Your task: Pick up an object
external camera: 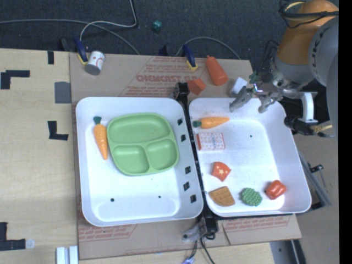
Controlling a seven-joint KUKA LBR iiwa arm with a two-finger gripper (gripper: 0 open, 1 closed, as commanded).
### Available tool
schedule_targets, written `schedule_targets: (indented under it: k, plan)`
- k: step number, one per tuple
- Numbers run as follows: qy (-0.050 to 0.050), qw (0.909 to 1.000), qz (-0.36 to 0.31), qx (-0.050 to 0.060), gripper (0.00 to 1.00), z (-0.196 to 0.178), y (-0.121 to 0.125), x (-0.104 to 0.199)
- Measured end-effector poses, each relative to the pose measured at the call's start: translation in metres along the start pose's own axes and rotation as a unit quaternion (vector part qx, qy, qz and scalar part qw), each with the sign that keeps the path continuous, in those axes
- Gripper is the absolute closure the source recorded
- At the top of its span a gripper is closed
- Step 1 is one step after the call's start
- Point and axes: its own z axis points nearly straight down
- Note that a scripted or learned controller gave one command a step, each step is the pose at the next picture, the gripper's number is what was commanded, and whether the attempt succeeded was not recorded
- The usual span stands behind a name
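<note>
Camera view: gripper (253, 99) hangs over the far rim of the right bin (286, 164), jaws spread and nothing between the fingers, so it is open and empty. Landmark for everything below is that right bin. Task names no particular object, so any item inside qualifies; closest to the gripper is the small carrot (212, 122), lying flat near the bin's far-left corner, just toward the near side of the fingers and apart from them. My guess is the arm sits there because it comes in from the right and is lining up over that far end, though height above the bin floor is hard to judge from this slant. Next in from the carrot is a flat red-and-white card (210, 142), probably too thin to grab well. Mid-bin lies a red wedge (220, 170); along the near wall sit a brown toast piece (221, 196), a green round piece (251, 196) and a red piece (275, 189), spaced apart, none stacked. Outside the bin, beyond its far rim, an orange bottle-like toy (216, 71) lies on the cardboard, near the gripper's path. To the left, the left bin (88, 202) holds a green divided plate (143, 143) and a second carrot (100, 137) beside it. The divider between the two bins crowds the small carrot's left end.
</note>
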Motion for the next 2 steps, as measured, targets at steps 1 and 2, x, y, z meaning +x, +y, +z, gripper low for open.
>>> schedule_targets:
  k: [1,2]
  plan:
    - [0.000,1.0000,0.000,-0.001,0.00,0.109,-0.024,0.052]
    - [-0.003,1.0000,0.000,0.009,0.00,0.122,0.012,0.050]
